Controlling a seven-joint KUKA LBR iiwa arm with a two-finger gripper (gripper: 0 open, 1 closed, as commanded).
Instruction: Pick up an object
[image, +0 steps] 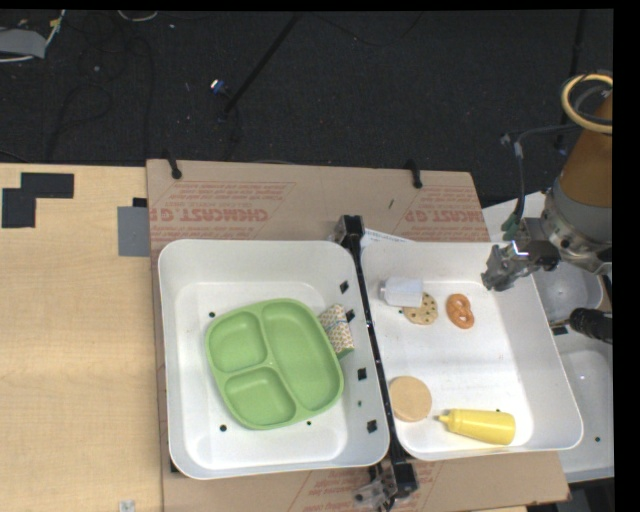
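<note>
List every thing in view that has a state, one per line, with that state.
Green three-compartment plastic tray: flat in the left white bin.
Yellow plastic squeeze bottle: lying on its side in the right white bin.
Round tan disc: lying flat.
Orange pretzel-shaped toy: lying flat.
Grey arm's gripper: over the right bin's far corner.

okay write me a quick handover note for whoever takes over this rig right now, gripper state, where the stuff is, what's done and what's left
Gripper: over the upper right edge of the right bin, nothing visibly held; finger state unclear.
Right bin: yellow bottle lying at the front, round tan disc to its left, pretzel, cookie and small white block toward the back.
Left bin: green divided plate, patterned item at its right rim.
Done: no pick yet.
Left: descend on one object, grasp, lift.
</note>
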